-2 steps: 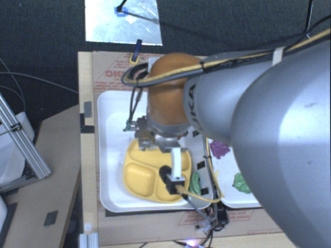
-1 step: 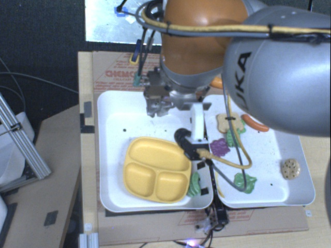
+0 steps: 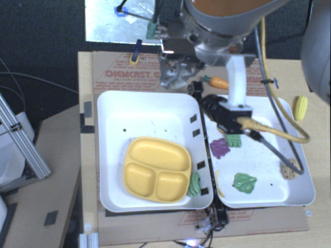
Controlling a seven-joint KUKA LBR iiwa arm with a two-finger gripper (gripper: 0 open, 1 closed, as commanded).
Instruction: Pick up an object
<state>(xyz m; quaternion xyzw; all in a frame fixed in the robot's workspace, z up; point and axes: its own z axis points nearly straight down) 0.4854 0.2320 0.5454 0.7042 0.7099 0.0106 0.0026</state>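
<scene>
Yellow plastic tray (image 3: 156, 168), split into three hollows, lay in the left bin (image 3: 150, 112) as I watched from the overhead camera, with a lettuce toy (image 3: 194, 185) touching its right edge. The right bin (image 3: 269, 192) held purple grapes (image 3: 219, 147), a green block (image 3: 234, 140) and a green leaf (image 3: 244, 182). The gripper (image 3: 175, 79) hung over the left bin's far rim; I could not tell whether it was open or closed.
</scene>
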